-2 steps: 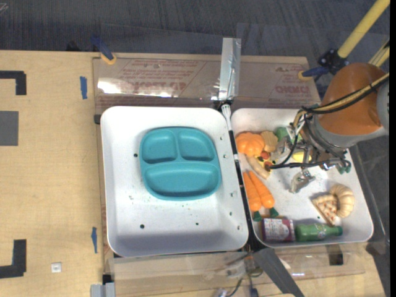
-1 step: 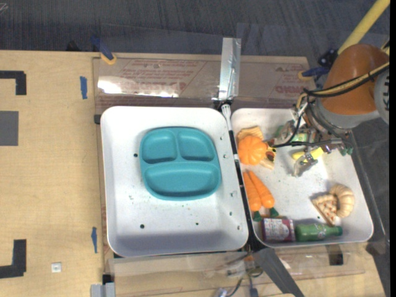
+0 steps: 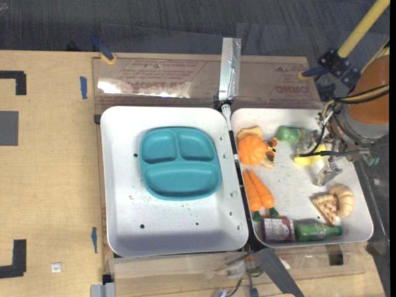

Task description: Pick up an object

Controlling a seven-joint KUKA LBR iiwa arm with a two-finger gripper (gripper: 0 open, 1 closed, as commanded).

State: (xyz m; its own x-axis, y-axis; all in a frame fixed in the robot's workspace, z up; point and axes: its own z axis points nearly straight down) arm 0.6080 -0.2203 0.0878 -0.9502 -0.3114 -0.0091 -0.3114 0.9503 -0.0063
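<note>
- Bottles lie along the near edge of the right bin (image 3: 365, 228): a dark red bottle (image 3: 276, 229) and a green bottle (image 3: 317, 231), end to end, close against the near wall. That wall would crowd any descent onto them, so I judge them poor first choices.
- Just beyond, a pale croissant (image 3: 334, 203) sits near the right wall, with open floor on its left; it looks the easiest thing to pick up, soft enough to give under the grip.
- Two carrots (image 3: 258, 190) lie together by the left wall of that bin, touching each other, so closing on one alone would be hard.
- The hand (image 3: 326, 171) hangs over the right half of this bin, just beyond the croissant; I cannot tell whether it is wide or narrow, and nothing shows held in it.
- For a clean pick I would centre over the croissant before lowering, and keep clear of the yellow piece (image 3: 307, 159) just beside the hand.
- Farther back sit an orange pumpkin (image 3: 252, 150) and a green toy (image 3: 288, 133).
- The left bin (image 3: 117, 228) holds a teal divided plate (image 3: 179, 163), flat at its middle.
- Both bins rest on a pale wooden bench (image 3: 49, 166) with blue tape marks; beyond it lies dark grey floor (image 3: 154, 5).
</note>
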